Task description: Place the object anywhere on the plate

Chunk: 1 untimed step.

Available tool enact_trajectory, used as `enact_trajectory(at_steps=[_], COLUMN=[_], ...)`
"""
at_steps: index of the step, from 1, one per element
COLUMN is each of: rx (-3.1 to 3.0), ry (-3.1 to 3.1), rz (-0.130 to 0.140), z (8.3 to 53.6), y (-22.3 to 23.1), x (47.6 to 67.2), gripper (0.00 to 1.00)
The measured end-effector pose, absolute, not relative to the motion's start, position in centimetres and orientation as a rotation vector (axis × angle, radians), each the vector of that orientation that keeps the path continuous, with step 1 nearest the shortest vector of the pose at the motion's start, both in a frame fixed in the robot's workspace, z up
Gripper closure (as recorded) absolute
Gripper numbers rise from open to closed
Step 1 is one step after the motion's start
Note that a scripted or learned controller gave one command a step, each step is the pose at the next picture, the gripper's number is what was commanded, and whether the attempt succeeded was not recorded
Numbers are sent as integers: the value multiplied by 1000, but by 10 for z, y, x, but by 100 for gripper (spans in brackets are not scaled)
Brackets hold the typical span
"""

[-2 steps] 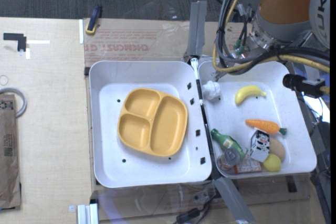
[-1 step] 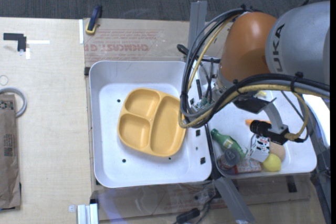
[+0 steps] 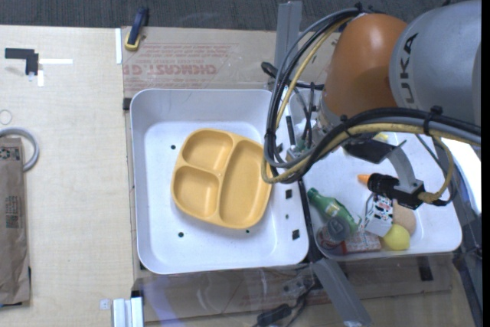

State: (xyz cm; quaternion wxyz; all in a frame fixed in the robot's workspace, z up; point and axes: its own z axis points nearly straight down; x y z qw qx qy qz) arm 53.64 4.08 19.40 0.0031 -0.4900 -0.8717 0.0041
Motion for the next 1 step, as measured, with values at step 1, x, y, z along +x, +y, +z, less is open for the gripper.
enact_trajectory(at_steps=[1], rx=[-1925], ry=[-2480], rz=[10], z=[188], y=[96], x=[533], gripper=[100])
